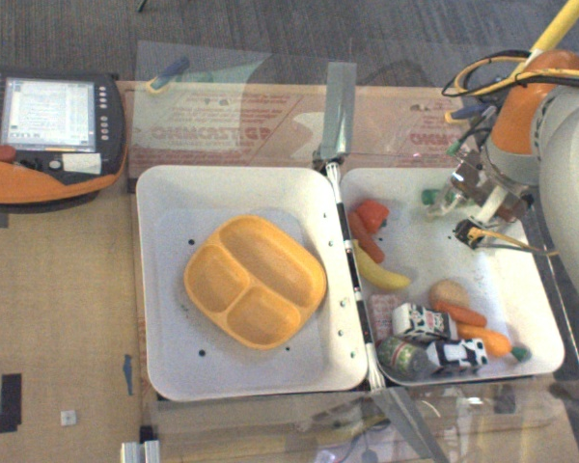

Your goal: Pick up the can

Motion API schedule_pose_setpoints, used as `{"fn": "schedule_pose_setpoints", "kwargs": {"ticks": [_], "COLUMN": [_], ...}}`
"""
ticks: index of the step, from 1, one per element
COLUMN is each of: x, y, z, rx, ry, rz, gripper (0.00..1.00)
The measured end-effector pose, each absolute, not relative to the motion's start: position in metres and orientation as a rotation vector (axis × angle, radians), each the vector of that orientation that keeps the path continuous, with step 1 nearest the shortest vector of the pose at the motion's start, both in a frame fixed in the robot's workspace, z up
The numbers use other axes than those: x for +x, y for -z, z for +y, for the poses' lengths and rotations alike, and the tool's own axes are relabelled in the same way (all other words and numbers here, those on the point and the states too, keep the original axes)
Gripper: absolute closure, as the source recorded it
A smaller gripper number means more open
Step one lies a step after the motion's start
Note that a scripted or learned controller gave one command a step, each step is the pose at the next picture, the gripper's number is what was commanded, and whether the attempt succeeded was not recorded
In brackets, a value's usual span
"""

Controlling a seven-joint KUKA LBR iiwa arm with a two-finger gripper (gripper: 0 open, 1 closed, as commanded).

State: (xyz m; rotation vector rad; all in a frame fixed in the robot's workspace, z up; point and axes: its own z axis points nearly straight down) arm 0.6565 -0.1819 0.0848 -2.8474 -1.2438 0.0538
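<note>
tool (460, 204) | over right bin's (545, 287) far end | grip state: cannot tell | can (403, 356) at near edge, well apart

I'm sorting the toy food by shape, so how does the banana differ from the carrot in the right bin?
The banana is yellow; the carrot is orange with a green end. The banana lies near the bin's left wall, beside the red pepper; the carrot lies toward the front right, next to the toy cow. The banana curves; the carrot looks straight and tapered. Both lie flat in the right bin, apart from the gripper.
</note>
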Motion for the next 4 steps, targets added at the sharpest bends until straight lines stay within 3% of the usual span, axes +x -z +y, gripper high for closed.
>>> {"fn": "schedule_pose_setpoints", "kwargs": {"ticks": [4], "x": [0.6575], "y": [-0.0846], "z": [-0.1835], "rx": [-2.840], "ry": [-0.056], "rz": [-1.250], "gripper": [0.00]}}
